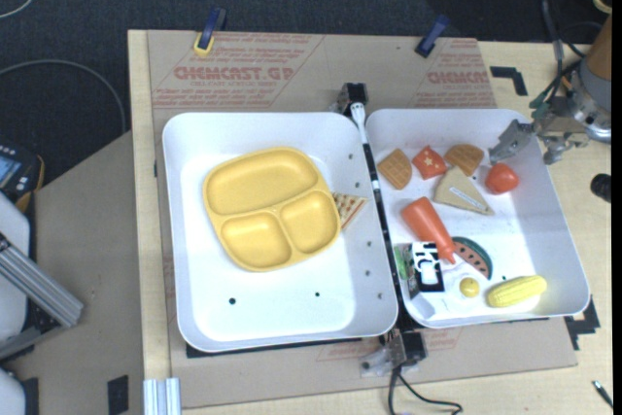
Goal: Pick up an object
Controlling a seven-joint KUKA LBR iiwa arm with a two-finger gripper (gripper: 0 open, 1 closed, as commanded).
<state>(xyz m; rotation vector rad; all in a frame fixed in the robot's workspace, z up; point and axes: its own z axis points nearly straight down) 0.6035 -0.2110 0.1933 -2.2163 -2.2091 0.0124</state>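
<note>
The right bin holds several toy foods: a round cookie, a small red piece, a bread slice, a red tomato, a pale cheese wedge, an orange carrot, a watermelon slice, a small yellow ball and a yellow corn cob. My gripper hangs over the bin's far right corner, just above and right of the tomato. Nothing shows in its grasp.
The left bin holds a yellow divided plate and a waffle-like wedge by its right wall. A black-and-white tag lies at the right bin's near left. Clamps hold the cardboard base.
</note>
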